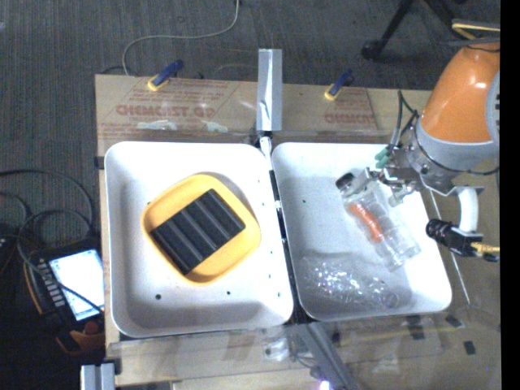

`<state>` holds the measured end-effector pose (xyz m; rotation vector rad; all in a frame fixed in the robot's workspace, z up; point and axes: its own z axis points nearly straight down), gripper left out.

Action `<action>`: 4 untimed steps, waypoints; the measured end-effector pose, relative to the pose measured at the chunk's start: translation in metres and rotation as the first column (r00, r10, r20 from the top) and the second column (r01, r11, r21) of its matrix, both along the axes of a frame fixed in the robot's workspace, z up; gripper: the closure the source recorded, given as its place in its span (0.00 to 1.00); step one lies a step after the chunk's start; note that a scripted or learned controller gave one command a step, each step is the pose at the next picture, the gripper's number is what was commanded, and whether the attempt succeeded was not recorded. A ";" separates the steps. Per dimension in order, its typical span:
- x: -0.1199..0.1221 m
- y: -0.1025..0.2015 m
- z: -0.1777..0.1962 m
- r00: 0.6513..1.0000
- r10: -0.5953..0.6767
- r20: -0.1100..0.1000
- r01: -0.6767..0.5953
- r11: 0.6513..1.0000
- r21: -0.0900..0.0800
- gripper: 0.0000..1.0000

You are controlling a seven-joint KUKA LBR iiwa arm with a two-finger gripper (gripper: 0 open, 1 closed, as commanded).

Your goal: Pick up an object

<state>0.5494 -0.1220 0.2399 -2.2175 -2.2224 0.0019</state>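
At right of the frame, the arm (463, 104) entered over the right bin (309, 185), its orange band uppermost. Its gripper (396, 171) sat at the upper right of that bin, above the far end of a clear bottle (375, 216). How far the gripper was open could not be told, and no object was seen in its grasp. The bottle lay on its side on the bin floor, running diagonally from upper left to lower right, with an orange item inside. A crumpled clear wrapper (345, 281) lay near the bin's lower edge, below the bottle. At left, a yellow object (203, 227) with a black ribbed top rested mid-floor in the left bin (130, 299).
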 end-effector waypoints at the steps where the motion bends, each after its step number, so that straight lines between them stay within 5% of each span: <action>1: -0.024 0.021 0.057 1.000 -0.006 0.002 0.006 1.000 -0.001 0.00; 2: 0.012 -0.004 -0.025 1.000 0.011 0.000 -0.011 1.000 -0.001 0.00; 3: 0.018 -0.037 -0.120 1.000 0.013 0.003 -0.013 1.000 0.000 0.00; 4: 0.031 -0.057 -0.148 0.992 0.128 0.015 -0.128 0.992 -0.006 0.00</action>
